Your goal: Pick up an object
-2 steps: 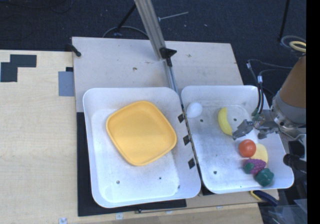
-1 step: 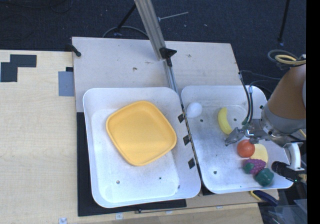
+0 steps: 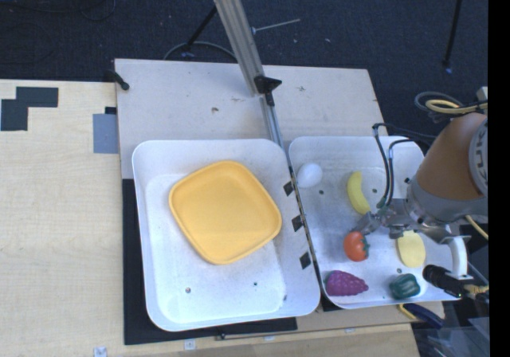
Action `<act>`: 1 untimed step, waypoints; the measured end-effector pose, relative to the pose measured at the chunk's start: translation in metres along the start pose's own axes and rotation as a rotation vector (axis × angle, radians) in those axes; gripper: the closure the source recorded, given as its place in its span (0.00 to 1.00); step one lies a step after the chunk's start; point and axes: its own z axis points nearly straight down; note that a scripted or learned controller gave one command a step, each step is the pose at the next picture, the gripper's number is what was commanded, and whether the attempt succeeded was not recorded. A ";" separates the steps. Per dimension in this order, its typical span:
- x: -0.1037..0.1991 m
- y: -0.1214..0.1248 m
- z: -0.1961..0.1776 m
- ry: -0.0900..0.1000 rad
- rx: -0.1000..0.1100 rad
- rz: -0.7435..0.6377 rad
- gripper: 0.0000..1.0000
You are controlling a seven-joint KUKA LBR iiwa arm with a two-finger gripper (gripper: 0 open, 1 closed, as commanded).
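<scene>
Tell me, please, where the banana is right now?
The banana lies in the right bin, right of the white ball and above the tomato.

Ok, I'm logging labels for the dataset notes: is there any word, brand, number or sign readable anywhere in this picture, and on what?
None can be read.
The yellow plate is plain.
The banana, tomato, lemon, purple grapes and green item bear no visible print.
The arm shows no legible marking at this size.
</scene>
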 end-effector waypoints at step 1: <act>-0.001 0.000 -0.012 -0.001 -0.003 0.002 1.00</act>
